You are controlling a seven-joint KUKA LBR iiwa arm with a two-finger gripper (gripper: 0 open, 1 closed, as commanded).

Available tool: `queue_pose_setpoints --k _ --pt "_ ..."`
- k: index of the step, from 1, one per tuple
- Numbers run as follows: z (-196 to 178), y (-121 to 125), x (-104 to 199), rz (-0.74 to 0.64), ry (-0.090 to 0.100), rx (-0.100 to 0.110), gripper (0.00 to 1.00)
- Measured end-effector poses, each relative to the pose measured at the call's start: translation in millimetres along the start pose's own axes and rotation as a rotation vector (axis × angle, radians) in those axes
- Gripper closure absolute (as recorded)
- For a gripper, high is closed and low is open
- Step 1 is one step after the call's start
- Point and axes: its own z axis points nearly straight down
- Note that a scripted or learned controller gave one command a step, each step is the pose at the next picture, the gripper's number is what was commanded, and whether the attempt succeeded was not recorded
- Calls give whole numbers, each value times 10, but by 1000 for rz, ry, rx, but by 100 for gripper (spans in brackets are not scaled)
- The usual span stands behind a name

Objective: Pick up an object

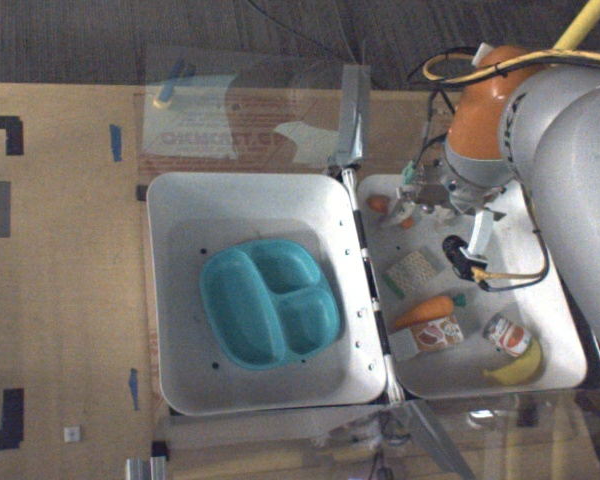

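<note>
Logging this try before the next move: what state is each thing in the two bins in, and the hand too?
Teal tray: lying flat in the left bin, compartments bare.
Carrot: lying on its side in the right bin.
Banana: lying flat near the front corner.
Can: tipped on its side beside the banana.
Small packet: lying flat beside the carrot.
Hand: low over the right bin's back end, nothing seen in it.
</note>
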Motion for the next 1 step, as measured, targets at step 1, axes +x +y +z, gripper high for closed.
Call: queue_pose_setpoints --k 1 --pt "-9 -848 -338 -62 -4 -14 0"
